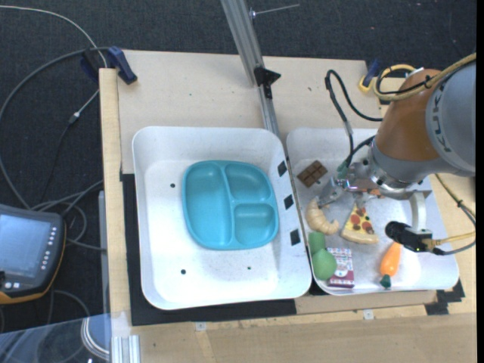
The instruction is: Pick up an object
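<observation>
Nearest the camera, along the front edge of the right bin (446, 282), lie a small pink carton (342, 266), a green pear-like toy (323, 261) and an orange carrot (390, 260). Just behind them sit a pizza slice (360, 225) and a pale croissant (321, 218), with a brown chocolate piece (311, 174) farther back. The tool (344, 188) hangs low over the middle of this bin, just above the croissant and pizza slice, and whether it is spread or pressed together I cannot tell. Nothing shows as lifted, so the pick looks not yet done; a grasp and a raise remain. The left bin (151, 203) carries a teal divided plate (230, 203). Beyond is bare tabletop (189, 89).
</observation>
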Available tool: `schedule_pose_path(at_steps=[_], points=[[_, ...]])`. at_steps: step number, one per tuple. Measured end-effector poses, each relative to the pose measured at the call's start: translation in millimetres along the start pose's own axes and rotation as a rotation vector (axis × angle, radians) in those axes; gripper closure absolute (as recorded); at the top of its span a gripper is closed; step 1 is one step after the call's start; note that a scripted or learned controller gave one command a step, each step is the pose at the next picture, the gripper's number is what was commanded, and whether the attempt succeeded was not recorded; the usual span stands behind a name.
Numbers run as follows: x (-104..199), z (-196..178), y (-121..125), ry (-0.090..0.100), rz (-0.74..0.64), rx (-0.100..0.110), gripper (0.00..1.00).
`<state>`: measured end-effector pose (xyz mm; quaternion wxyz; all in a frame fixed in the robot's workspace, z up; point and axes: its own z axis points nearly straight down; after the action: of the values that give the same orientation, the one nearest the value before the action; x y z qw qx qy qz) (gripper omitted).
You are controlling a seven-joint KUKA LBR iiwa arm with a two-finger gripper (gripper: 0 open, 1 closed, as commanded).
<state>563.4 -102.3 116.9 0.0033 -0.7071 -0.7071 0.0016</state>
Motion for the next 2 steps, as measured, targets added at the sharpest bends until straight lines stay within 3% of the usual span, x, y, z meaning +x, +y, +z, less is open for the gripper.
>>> schedule_pose_path(at_steps=[1, 2], points=[[-0.6, 20.6, 3.0, -0.002, 0.001, -0.012, 0.00], [-0.4, 8.6, 3.9, -0.002, 0.000, -0.016, 1.00]])
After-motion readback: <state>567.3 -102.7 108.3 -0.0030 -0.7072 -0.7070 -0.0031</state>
